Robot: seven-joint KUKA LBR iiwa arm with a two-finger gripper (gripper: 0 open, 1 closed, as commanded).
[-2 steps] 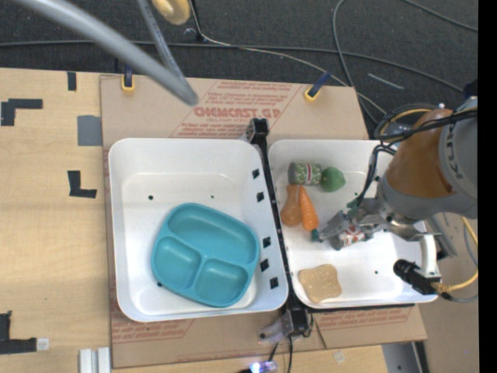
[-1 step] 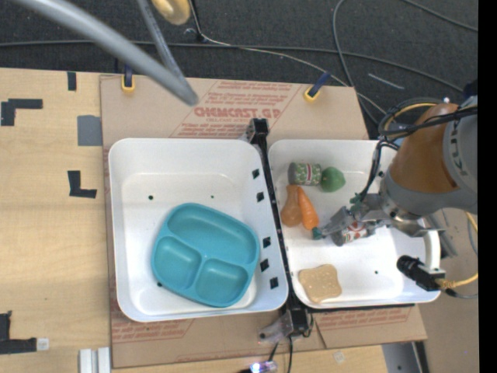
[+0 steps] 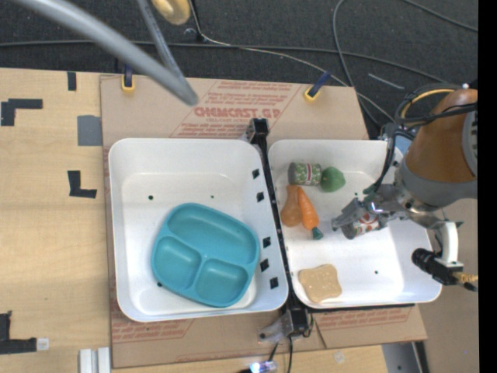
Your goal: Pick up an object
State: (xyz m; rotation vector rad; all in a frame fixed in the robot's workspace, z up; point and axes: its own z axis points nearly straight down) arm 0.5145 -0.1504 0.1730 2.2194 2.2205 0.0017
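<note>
**Two bins, tool low in the right one**

Two shallow white bins sit side by side on a cardboard sheet laid over the wooden surface [image 3: 46, 231]. The left bin [image 3: 128, 169] holds a single thing: a teal divided plate [image 3: 204, 254] with three compartments, lying flat toward the near half of the bin.

The right bin [image 3: 404, 286] carries the smaller items. Near its far left sits a small can [image 3: 305, 174] lying on its side, with a green round piece [image 3: 333, 179] touching its right end. Just below them, against the divider between the bins, a tan pear-shaped piece [image 3: 290, 208] lies beside an orange carrot [image 3: 307, 210], the two touching. A slice of toast [image 3: 320, 283] lies flat near the front wall, well apart from the rest.

The arm [image 3: 439, 158] reaches in from the right, and the tool [image 3: 356, 225] is down in the middle of the right bin, just right of the carrot's tip. A small red-and-white object [image 3: 368, 224] sits at the tool; whether the tool is wide, narrow or gripping it cannot be told from this view.
</note>
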